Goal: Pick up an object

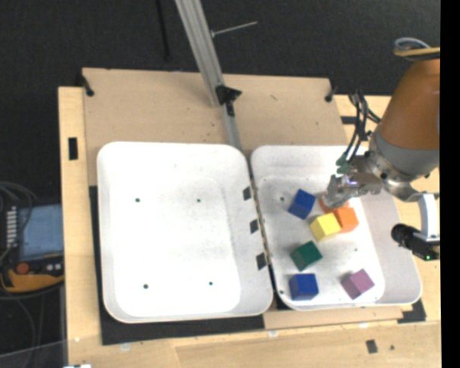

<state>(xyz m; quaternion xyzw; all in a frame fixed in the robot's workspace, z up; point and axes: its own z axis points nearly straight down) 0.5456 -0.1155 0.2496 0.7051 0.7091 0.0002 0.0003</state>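
hovering: fingers over orange cube, right bin; finger state unclear; no readable writing.

Robot arm: bulky rounded body; broad orange band across upper section, glossy; smooth grey collar below band, narrowing toward wrist; thin dark cables running down arm's side toward wrist; small metallic gripper at tip, grey and silver with hint of purple-white glare; fine detail of screws or markings too blurred to make out.
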